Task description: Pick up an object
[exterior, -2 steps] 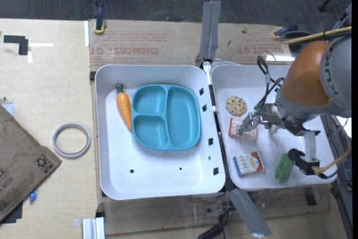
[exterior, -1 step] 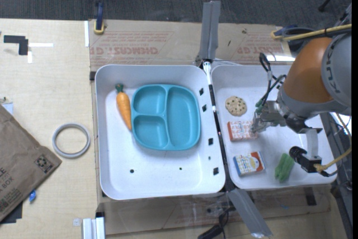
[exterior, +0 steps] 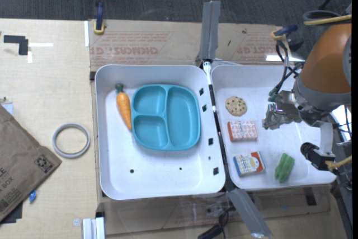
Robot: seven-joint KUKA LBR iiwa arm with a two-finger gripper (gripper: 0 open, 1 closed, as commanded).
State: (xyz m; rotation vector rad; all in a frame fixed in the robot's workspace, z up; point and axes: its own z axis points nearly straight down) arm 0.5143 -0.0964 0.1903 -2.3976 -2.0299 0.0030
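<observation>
Hovering over the right bin (exterior: 313, 73), the hand (exterior: 273, 118), grip state unclear, sits just beside the pink box (exterior: 242, 131).

Cardboard (exterior: 151, 45) under bins: inverted "CHENGZI"; box (exterior: 19, 168): "BOX".

Arm (exterior: 330, 64) in from right, grey w/ orange band above wrist, bent downward. Gripper (exterior: 273, 119) low at arm's left end, pointing left-down. Cables looped around wrist. Nothing visibly held.
</observation>
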